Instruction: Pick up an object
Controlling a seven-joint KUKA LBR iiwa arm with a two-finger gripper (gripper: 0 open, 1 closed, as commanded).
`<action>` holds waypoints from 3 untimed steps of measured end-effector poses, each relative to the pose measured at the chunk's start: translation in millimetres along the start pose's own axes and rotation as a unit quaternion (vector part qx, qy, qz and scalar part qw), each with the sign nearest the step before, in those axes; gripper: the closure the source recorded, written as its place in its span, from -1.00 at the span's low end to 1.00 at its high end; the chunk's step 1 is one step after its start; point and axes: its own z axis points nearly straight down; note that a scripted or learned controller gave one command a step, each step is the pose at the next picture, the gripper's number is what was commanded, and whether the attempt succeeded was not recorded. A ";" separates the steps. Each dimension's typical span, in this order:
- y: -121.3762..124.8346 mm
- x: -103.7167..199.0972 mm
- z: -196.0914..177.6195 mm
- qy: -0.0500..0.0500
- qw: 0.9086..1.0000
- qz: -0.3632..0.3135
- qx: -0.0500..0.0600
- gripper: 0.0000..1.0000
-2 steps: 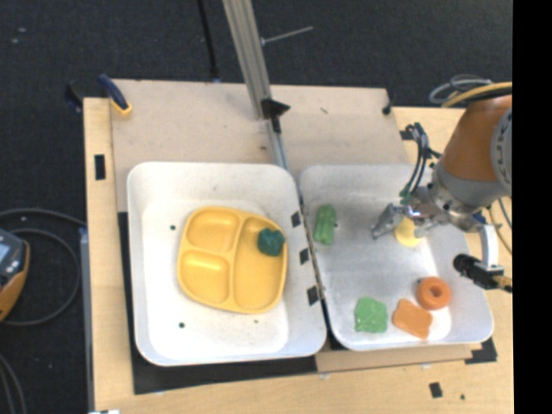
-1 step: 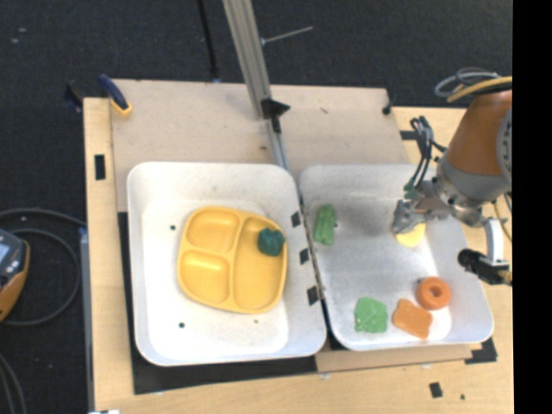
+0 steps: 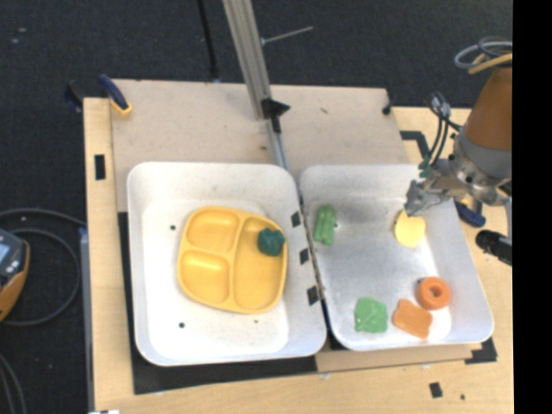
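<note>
Dark speckled flooring surrounds a tan bench [image 3: 198,119] bearing two white bins, with no legible writing; the gripper [image 3: 417,203] apparently touches a pale yellow object [image 3: 410,230] in the right bin [image 3: 362,192], finger state indeterminable.

The claw [image 3: 417,203] hides the yellow piece's [image 3: 410,231] upper edge.

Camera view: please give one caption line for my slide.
Arm's tool above a yellow piece in the right bin; yellow tray in the left bin.
</note>
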 end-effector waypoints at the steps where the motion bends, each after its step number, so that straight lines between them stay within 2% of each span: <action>1: -6.6 3.4 -57.3 0.000 1.000 0.000 0.000 1.00; 2: -5.7 2.4 -66.1 0.001 1.000 -0.001 0.002 1.00; 3: 4.2 50.6 -52.6 0.001 1.000 -0.001 0.003 1.00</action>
